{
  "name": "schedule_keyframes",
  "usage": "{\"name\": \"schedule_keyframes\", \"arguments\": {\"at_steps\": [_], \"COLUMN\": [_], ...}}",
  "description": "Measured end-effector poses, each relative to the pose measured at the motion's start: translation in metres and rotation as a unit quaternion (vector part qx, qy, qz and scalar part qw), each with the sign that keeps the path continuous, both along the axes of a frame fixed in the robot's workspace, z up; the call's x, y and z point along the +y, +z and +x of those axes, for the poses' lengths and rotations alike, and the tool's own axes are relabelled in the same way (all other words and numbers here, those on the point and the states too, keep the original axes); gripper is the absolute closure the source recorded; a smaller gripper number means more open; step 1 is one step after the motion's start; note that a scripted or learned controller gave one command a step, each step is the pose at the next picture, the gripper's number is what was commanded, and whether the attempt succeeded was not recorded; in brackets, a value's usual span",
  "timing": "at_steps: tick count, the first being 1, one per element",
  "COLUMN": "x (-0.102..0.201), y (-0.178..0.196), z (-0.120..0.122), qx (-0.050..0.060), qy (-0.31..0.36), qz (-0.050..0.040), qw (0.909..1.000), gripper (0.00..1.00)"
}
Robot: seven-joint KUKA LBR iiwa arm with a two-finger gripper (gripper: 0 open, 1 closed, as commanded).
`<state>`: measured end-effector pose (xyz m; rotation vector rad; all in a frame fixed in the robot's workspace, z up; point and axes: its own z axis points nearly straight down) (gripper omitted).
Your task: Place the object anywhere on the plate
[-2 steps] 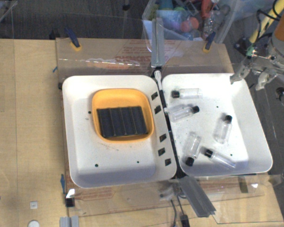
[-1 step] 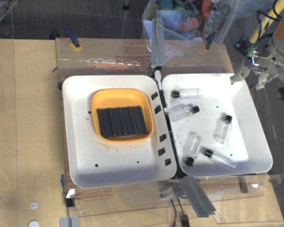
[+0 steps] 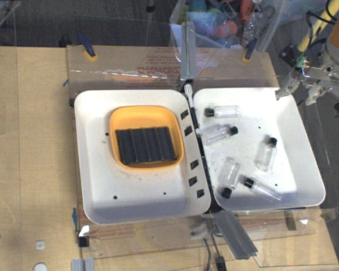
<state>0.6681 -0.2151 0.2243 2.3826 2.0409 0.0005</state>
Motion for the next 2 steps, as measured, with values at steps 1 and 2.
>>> {"name": "schedule_keyframes", "arguments": {"at_steps": [1,2], "x": [0.0031,-0.0034], "y": [0.0032,0.0073], "z": [-0.0001,-0.0003], "qx": [0.001,0.000], "qy": [0.066,0.083], "qz": [0.0004,-0.0001], "qw": [0.9978,0.9966], "gripper": [0.00,0.00]}}
